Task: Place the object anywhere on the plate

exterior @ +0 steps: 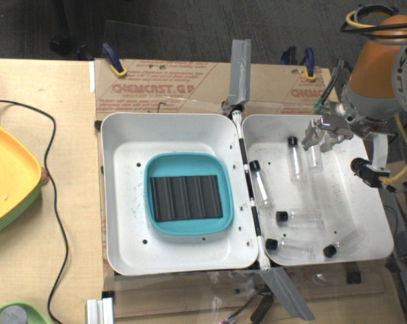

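A teal plate [187,196] with a dark ridged centre lies in the left bin [122,181]. Several clear tubes with black caps lie in the right bin [365,221]. One tube [295,159] is near the bin's back, and another [258,182] lies along its left wall. More black-capped tubes [282,216] lie toward the front. My gripper [318,141] hangs over the back right part of the right bin, just right of the back tube. Its fingers stand apart, and I see nothing between them.
The divider between the two bins [247,181] runs front to back. A cardboard sheet [163,86] lies behind the bins. Yellow dishes [7,181] and a black cable [55,201] sit on the bench to the left.
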